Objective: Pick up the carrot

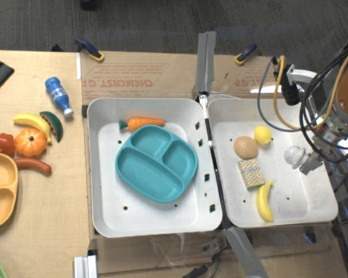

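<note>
The carrot, orange with a green tip, lies flat near the back wall of the left bin. It sits just behind the teal divided plate, touching or almost touching its rim. My gripper hangs over the right side of the right bin, far from the carrot, with the cabled arm above it. A pale round thing lies right beside the gripper; I cannot tell whether it is touched.
The right bin holds a lemon, a brown egg-like ball, a small patterned block and a banana. Left of the bins lie a blue bottle, toy fruit and an orange plate.
</note>
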Robot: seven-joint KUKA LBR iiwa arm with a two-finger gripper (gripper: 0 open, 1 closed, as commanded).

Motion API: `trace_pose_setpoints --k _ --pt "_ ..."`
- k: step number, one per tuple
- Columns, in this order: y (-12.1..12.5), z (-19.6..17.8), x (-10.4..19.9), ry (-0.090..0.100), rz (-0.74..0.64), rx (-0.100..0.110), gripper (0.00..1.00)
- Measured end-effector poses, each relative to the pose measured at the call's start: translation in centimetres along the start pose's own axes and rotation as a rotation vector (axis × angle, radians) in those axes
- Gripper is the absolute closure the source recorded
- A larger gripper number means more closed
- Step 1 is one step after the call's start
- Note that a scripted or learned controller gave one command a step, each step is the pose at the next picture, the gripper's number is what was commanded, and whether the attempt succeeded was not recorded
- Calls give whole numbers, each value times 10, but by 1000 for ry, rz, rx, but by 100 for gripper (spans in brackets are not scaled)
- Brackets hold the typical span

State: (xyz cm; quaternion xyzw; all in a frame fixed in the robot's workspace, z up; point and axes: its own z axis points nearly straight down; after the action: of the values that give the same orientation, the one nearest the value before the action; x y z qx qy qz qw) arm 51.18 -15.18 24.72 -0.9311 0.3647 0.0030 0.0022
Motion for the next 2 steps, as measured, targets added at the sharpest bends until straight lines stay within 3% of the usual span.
trace_pose_setpoints --k 1,2 --pt "-58 59 -22 1 -510 -1 100" --pt "-58 -31 50 3 -259 2 100"
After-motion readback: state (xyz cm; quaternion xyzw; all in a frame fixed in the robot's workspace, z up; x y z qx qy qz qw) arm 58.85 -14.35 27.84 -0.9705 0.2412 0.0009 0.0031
